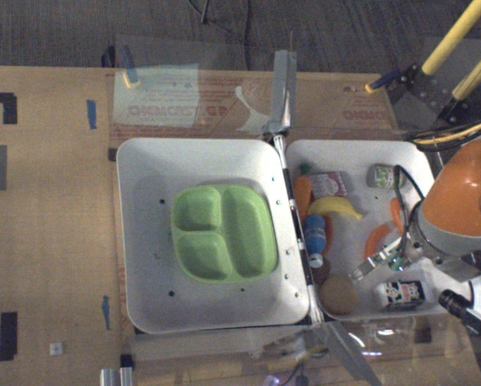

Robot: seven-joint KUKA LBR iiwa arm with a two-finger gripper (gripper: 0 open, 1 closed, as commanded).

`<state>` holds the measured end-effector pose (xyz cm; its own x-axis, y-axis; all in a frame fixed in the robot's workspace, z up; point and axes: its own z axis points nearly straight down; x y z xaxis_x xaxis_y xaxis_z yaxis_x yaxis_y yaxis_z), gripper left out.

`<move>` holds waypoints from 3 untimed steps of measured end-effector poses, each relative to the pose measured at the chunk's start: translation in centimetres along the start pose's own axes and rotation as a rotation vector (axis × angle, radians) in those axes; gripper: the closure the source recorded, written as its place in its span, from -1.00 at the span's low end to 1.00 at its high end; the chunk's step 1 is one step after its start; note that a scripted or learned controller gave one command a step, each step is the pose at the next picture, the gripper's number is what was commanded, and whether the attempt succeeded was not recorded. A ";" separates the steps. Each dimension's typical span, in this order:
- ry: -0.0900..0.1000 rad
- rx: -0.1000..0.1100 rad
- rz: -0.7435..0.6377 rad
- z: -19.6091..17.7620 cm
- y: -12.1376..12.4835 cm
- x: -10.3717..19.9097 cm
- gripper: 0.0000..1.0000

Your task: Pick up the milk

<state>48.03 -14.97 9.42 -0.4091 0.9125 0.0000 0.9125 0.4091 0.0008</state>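
Nearby, boxy milk carton (403,293) (printed cardboard) lies flat.

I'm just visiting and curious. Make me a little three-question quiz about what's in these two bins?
1. True or false: the green divided tray sits in the right bin.
2. Which lies nearest the milk carton? A) carrot B) banana C) brown round item
3. Fill in: the gripper hangs over the ____ bin.

Key
1. False; it sits in the left bin.
2. C
3. right
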 end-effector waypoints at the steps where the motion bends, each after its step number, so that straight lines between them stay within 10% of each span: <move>1: -0.003 -0.002 0.128 -5.3 -2.9 -6.5 -1.00; 2: -0.003 -0.001 0.180 -15.0 -3.0 -6.7 -1.00; 3: -0.003 -0.001 0.694 -23.6 -2.9 -6.6 -1.00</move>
<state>48.10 -22.21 33.01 0.2690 0.9631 -0.0022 0.9631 -0.2690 0.0022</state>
